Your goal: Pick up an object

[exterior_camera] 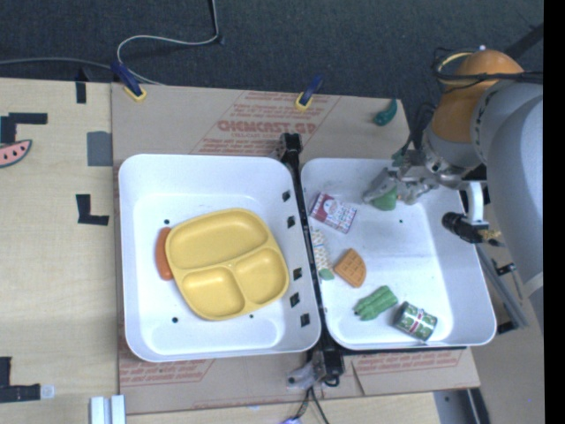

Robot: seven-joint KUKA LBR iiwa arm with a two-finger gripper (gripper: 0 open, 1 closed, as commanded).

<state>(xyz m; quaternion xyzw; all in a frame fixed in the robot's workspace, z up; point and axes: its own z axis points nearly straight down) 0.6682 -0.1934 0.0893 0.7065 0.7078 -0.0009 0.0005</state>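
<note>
Now the gripper (386,190) hangs low over the right bin (459,325), near that bin's far edge and toward its right side, at the end of the grey arm (521,140) with its orange band (468,95). A small round green object (384,201) sits right at the fingertips; from this angle I cannot tell whether it is pinched between them or only lying under them, nor whether the jaws are released or clenched.

Elsewhere in the right bin, a red and white packet (334,212) lies near the far left corner, close to the wall shared with the other bin. An orange waffle-patterned piece (350,268) sits near the middle of the left side, with a narrow pale strip (319,254) just beside it along the dividing wall. A green pickle-shaped toy (375,303) lies toward the near edge, and a small green can (415,321) rests on its side just right of it, near the near right corner.

The left bin (141,325) carries a yellow divided plate (228,262) at its middle, with an orange item (162,254) partly tucked under the plate's left rim.
</note>
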